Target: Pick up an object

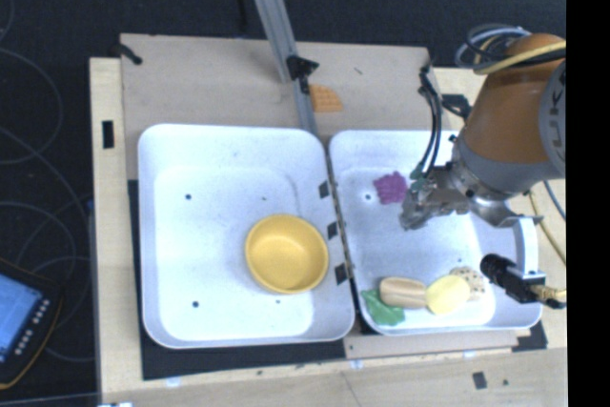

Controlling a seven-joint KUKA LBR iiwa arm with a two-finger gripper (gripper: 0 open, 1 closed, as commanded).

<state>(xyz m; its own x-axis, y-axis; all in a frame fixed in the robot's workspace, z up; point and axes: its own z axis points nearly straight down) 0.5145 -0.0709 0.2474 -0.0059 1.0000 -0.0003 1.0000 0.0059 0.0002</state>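
My gripper (419,205) hangs low at centre right of the frame, just beside the purple piece (389,187) in the right bin (362,157), likely lined up for a grab. From here I cannot tell its state. The yellow bowl (286,253) sits in the left bin (191,167).

metal rail (270,10) crossing bench top | orange tag (325,99) | tablet (19,317) lower left

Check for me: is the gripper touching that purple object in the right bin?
Cannot tell. In the camera view the gripper sits right beside the purple object, without a plain gap or contact.
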